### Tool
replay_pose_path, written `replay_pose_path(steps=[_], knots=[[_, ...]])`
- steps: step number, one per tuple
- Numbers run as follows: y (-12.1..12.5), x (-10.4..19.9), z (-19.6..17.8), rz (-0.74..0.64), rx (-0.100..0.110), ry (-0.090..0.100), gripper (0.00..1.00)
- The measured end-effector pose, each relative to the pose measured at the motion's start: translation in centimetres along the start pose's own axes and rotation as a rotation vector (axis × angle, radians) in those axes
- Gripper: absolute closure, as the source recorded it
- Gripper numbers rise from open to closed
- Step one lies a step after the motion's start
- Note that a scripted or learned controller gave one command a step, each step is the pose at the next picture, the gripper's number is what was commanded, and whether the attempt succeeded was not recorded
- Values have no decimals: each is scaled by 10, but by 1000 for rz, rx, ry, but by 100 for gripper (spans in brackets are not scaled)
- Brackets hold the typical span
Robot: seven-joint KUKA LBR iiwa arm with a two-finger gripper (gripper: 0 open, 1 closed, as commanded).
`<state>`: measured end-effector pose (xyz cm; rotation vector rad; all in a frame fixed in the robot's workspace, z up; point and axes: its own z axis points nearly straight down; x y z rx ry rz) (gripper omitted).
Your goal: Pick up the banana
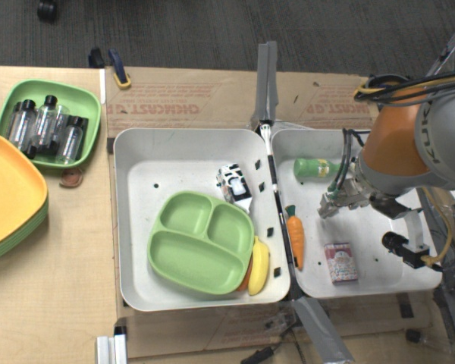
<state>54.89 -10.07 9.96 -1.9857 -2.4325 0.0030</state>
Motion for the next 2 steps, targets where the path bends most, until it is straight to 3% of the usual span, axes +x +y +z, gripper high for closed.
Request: replay_pose_path(steps=[1, 2], knots=[[11, -55, -23, -15, -3, -1, 100], [-84, -48, 9, -49, 0, 2, 100]])
